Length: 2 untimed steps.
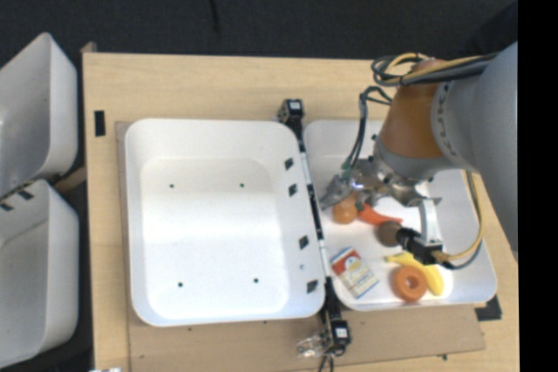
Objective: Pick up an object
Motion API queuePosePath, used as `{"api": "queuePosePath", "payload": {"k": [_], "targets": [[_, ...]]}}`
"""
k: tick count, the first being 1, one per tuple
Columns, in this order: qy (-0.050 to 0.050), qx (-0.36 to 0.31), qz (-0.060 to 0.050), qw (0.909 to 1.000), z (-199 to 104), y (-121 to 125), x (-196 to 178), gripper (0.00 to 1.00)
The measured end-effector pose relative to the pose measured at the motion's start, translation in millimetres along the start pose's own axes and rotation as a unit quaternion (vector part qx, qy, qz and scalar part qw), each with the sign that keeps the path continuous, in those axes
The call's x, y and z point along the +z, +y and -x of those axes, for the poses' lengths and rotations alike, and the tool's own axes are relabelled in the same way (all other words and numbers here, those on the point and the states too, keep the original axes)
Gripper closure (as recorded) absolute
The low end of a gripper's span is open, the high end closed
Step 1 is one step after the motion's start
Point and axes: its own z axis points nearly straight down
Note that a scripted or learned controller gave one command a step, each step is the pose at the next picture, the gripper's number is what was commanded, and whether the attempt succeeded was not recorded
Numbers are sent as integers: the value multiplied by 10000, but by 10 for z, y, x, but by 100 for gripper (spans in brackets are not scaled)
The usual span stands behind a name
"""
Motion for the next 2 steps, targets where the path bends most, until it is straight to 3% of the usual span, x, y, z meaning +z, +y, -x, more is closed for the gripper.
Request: {"api": "queuePosePath", "payload": {"k": [1,2], "targets": [[-10,42,-7,10000,321,-584,2,0],[-35,16,103,9999,545,-582,-1906,0]]}}
